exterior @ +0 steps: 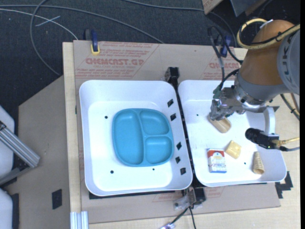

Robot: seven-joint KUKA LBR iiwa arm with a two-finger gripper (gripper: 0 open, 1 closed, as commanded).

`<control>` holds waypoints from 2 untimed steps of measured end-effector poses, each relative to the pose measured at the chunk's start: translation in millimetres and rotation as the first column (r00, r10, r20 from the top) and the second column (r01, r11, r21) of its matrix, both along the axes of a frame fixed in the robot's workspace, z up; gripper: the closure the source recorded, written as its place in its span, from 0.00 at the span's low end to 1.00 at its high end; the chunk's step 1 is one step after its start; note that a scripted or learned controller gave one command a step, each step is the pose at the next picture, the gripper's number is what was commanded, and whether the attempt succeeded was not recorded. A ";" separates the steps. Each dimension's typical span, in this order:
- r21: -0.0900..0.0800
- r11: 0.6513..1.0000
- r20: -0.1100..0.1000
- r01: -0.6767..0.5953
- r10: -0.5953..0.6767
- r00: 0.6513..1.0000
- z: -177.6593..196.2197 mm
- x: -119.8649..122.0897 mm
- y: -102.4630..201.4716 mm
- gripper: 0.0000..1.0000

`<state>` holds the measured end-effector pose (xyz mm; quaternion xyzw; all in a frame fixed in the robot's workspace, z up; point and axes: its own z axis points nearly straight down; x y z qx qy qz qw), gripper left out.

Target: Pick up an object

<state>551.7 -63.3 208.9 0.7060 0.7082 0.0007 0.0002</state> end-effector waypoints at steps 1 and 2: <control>0.000 1.000 0.001 -0.001 0.001 1.000 12.1 14.3 47.0 1.00; 0.000 1.000 0.000 0.000 0.000 1.000 5.1 29.4 98.9 1.00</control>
